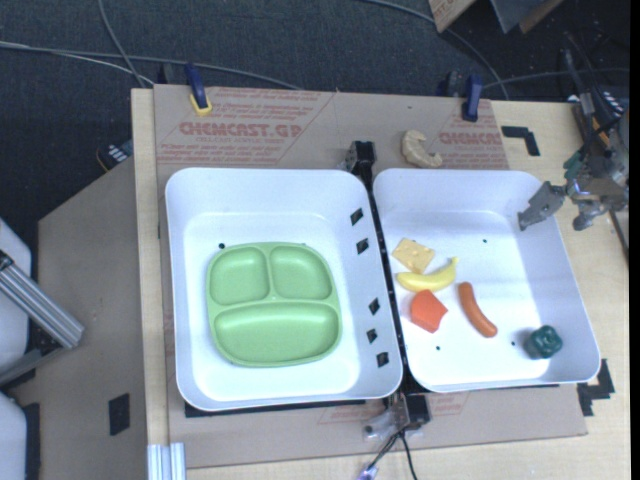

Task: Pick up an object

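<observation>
The gripper (545, 208), jaws apart and empty, hung over the right bin's (500, 193) far edge; the sausage (477, 309) lay below-left, requiring centred descent.

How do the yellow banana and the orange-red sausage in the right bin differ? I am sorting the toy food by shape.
The curved yellow banana is bent like an arc and lies nearly across the bin; the orange-red sausage is almost straight and lies on a diagonal. The banana touches the pale yellow cheese wedge and sits just above the red-orange block; the sausage lies apart. Both are slim, elongated pieces in the right white bin.
</observation>
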You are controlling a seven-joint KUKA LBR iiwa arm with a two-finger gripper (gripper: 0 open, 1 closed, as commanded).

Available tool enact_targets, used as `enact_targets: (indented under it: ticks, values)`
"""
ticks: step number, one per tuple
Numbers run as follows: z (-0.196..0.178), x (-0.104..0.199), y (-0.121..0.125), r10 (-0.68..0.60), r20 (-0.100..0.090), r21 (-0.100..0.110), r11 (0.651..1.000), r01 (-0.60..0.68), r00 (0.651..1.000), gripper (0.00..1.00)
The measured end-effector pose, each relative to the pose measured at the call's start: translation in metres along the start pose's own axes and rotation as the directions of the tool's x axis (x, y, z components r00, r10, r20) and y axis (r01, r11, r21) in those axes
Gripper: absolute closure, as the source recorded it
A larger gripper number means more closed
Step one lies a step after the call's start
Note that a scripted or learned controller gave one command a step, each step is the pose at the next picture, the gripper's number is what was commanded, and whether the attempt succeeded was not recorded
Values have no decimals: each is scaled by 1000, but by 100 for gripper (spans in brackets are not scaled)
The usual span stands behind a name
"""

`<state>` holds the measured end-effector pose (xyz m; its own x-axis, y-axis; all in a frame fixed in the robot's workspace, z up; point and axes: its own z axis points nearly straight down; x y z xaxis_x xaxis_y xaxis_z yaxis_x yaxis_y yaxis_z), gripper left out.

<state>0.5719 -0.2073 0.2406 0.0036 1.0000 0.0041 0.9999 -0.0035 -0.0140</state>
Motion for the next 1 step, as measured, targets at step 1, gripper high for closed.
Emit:
enact_targets:
  ticks: [1]
  values:
    - [-8, 1, 3, -4, 3, -13, 1000, 4, 1000, 0]
